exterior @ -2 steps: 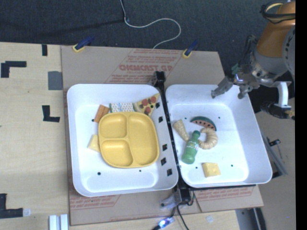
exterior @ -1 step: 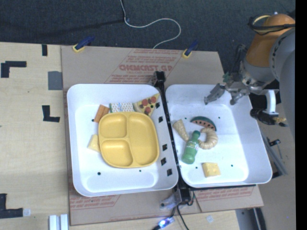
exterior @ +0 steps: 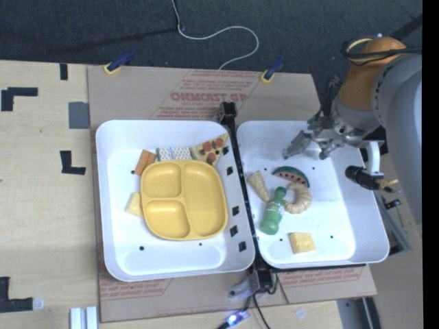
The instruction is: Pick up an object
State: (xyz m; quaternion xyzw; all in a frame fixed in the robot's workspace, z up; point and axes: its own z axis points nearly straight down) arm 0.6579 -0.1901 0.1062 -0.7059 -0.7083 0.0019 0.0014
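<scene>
My gripper (exterior: 306,152) hangs over the back of the right bin (exterior: 357,249), its two fingers spread apart and nothing between them, so it is open. Just in front of it lies a watermelon slice (exterior: 291,177). Further forward are a beige ring-shaped pastry (exterior: 300,199), a green bottle (exterior: 272,212) lying on its side, a tan cone-shaped piece (exterior: 258,184) and a yellow cheese cube (exterior: 301,242). None of them touches the gripper.
The left bin (exterior: 113,252) holds a yellow divided plate (exterior: 184,199), a pizza slice (exterior: 211,149), an orange strip (exterior: 145,162) and a yellow wedge (exterior: 133,204). The arm's orange band (exterior: 360,81) rises at the right. A divider (exterior: 236,177) separates the bins.
</scene>
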